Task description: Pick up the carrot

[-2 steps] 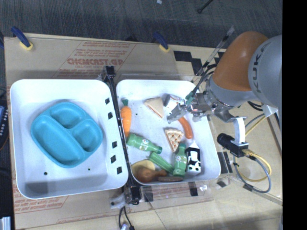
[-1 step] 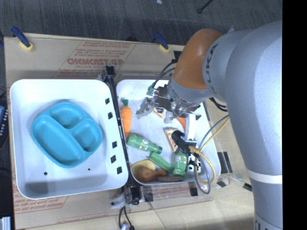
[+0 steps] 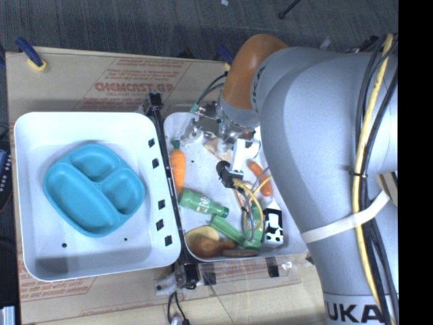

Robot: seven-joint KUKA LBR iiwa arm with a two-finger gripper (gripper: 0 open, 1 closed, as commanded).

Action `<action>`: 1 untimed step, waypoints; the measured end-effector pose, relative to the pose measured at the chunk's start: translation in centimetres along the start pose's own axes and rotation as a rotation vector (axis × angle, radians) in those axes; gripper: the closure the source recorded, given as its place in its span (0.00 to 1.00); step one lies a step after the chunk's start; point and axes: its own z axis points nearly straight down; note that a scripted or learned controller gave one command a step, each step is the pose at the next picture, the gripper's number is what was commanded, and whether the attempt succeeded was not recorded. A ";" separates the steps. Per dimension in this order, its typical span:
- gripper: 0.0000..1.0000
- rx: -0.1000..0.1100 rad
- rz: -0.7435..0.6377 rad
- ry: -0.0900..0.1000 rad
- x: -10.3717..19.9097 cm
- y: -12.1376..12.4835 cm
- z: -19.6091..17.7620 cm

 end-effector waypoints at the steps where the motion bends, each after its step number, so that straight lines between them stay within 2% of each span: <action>1: 0.00 0.024 0.245 -0.005 -0.7 -1.3 0.7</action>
